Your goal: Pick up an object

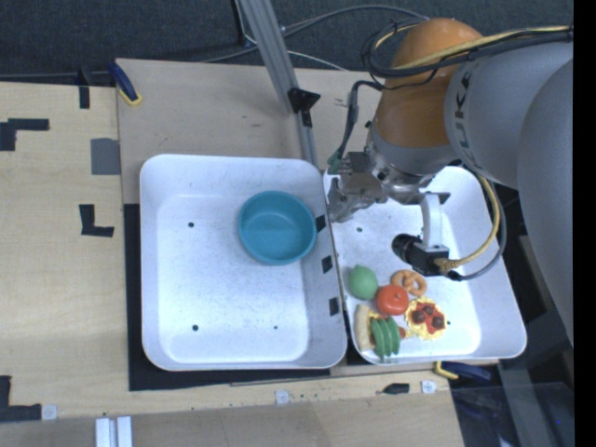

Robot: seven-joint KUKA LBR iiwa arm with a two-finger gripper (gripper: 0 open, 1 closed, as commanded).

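Overhead, the gripper hangs at the right bin's left rim; its state, I cannot tell. Toy food lies below it.

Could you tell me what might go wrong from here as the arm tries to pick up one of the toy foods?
1. The toy foods sit packed together in the right bin: green piece, tomato, pretzel, pizza slice, green pod. A grasp may catch two or knock neighbours aside.
2. The gripper hangs near the wall between the bins, so a descent there could strike it.
3. The blue bowl in the left bin looks wide for a pinch.
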